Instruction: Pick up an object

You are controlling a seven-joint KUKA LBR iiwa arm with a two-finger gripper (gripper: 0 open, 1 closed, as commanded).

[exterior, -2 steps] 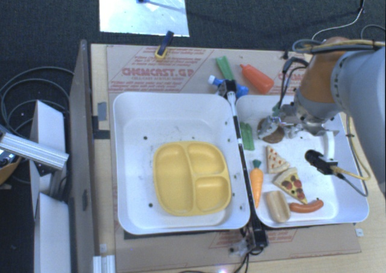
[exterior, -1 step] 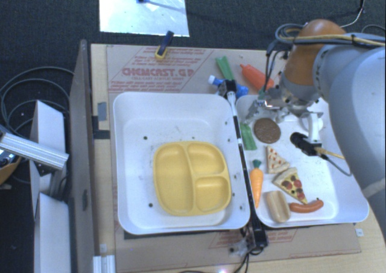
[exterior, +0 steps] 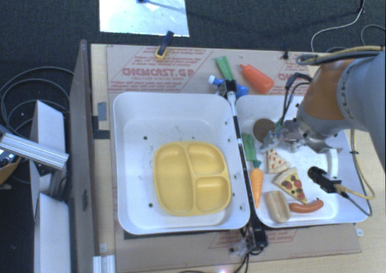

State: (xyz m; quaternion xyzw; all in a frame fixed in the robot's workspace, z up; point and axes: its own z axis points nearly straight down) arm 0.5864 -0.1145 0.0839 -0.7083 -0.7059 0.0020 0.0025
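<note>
gripper [exterior: 272, 139] over triangular pizza slice [exterior: 277, 160], finger state unclear; glossy yellow compartment tray [exterior: 192, 177].

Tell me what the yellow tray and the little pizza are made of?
The tray looks like moulded plastic: one even yellow, smooth, with rounded compartments and a soft sheen. The pizza seems to be a toy, probably plastic or rubber, since its colours are flat and its edges neat. Which of the two is hard to tell from here.
</note>
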